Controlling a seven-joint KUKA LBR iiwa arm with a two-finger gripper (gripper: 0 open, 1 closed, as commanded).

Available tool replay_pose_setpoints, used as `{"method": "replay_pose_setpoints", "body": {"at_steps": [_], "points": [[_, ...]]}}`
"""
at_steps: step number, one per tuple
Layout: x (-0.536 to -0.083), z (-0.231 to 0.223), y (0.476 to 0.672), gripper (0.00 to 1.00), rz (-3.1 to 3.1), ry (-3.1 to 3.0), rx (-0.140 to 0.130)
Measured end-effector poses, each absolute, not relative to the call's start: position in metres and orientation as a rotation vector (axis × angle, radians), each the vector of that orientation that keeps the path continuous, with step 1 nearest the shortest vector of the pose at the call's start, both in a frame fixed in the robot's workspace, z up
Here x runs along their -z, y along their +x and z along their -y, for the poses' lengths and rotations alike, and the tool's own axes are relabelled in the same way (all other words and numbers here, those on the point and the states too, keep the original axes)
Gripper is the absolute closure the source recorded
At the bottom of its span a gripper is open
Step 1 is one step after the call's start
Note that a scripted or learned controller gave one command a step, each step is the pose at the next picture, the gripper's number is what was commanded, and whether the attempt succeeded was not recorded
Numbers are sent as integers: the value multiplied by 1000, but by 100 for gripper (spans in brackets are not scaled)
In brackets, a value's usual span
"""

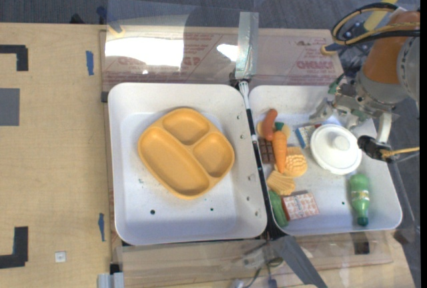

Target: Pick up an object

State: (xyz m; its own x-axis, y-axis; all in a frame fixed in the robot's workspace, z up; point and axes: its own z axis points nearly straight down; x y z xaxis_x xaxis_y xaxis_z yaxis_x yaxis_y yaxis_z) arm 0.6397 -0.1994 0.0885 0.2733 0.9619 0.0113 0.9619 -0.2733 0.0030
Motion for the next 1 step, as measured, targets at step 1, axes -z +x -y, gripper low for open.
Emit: {"method": "replay_pose_setpoints", "body": {"at_steps": [1], "points": [[-109,161,667,0,1608,-2697,0]]}}
